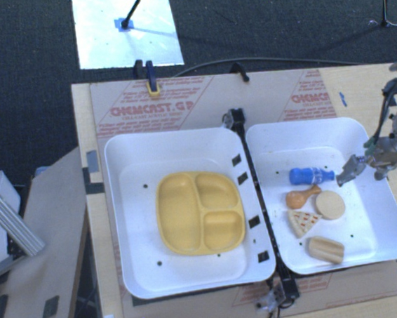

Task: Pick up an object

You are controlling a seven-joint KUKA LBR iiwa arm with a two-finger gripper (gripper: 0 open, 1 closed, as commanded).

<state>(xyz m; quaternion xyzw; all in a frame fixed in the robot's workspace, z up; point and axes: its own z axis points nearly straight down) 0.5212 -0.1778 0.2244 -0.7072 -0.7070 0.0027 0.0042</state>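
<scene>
Nearest us, down at the front of the right bin (382,192), sits a toy bread loaf (326,248), and we take that bin as our landmark from here on. Just behind the loaf lies a wedge-shaped toy slice (302,221), with a round pale biscuit (330,205) beside it and an orange drumstick-shaped toy (302,197) touching the biscuit's left edge. Further back in the same bin rests a small blue bottle (310,175). Any of these could be the object to pick, and all five lie on the bin floor, untouched.

To the left of that bin, the neighbouring left bin (128,197) carries a yellow divided plate (200,212).

Now the gripper (349,169): it hangs over the right bin's right-hand part, its dark tip just beside the blue bottle's cap end and near the biscuit. We cannot tell how its jaws stand from this angle, and we see nothing between them.

So by our reckoning the pick is barely under way. Nothing is lifted; closing on an item and raising it are all left to do.
</scene>
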